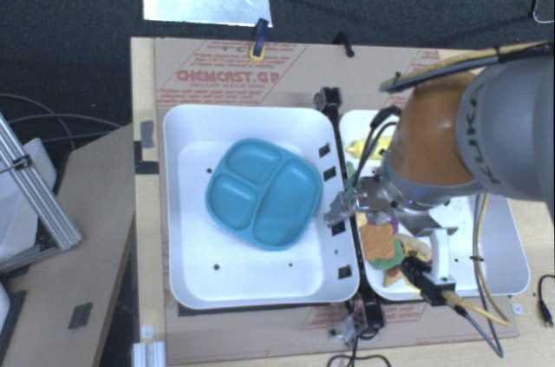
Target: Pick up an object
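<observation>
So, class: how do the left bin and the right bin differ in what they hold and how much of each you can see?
The left bin holds one blue plate; the right bin holds a heap of small things. The left bin is in full view; the right bin is partly covered by the arm. Both are shallow and white.

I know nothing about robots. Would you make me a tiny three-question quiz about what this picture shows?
1. True or false: the blue plate lies in the left bin.
2. How many compartments does the plate have? A two, B three, C five.
3. Fill in: the arm hangs over the ____ bin.

Key: 1 true. 2 B. 3 right; it covers much of the right bin, where an orange piece lies among small objects.
</observation>
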You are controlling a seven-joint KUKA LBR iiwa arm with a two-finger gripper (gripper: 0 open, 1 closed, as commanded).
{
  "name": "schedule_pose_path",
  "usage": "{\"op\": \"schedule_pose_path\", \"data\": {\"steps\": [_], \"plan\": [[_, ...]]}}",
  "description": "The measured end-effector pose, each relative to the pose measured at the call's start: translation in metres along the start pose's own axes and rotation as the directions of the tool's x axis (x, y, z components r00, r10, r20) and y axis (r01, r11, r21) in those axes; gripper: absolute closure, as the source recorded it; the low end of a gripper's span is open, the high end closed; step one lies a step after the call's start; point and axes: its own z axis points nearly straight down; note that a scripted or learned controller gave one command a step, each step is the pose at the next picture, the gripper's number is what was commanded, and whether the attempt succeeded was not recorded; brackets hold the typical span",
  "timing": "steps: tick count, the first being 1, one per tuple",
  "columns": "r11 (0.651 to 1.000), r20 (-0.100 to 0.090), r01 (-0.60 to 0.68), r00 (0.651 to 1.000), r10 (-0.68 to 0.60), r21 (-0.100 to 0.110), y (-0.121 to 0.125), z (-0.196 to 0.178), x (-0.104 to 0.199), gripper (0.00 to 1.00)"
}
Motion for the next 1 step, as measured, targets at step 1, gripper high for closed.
{"op": "schedule_pose_path", "data": {"steps": [1], "plan": [[1.0,0.002,-0.011,1.0,0.011,-0.002,0.0015,-0.0096,-0.0066,1.0]]}}
